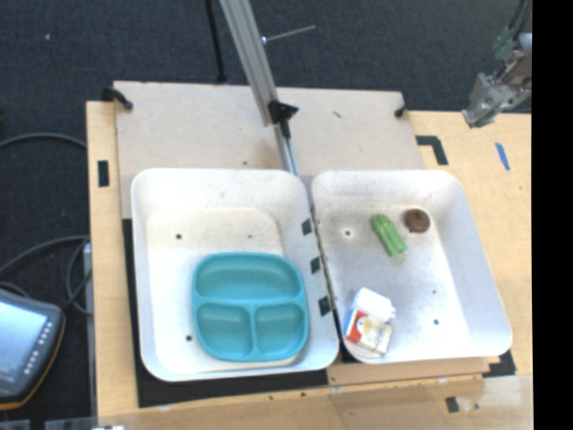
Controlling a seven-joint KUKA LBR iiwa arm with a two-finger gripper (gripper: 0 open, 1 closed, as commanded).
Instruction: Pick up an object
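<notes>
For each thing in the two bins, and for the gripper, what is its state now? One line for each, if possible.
Blue divided tray: lying flat in the left bin, right way up.
Green object: lying on its side in the right bin, apart from the brown one.
Brown round object: resting on the bin floor.
Red and white packet: lying flat by the near rim.
Gripper: outside the bins at upper right, holding nothing visible.
</notes>
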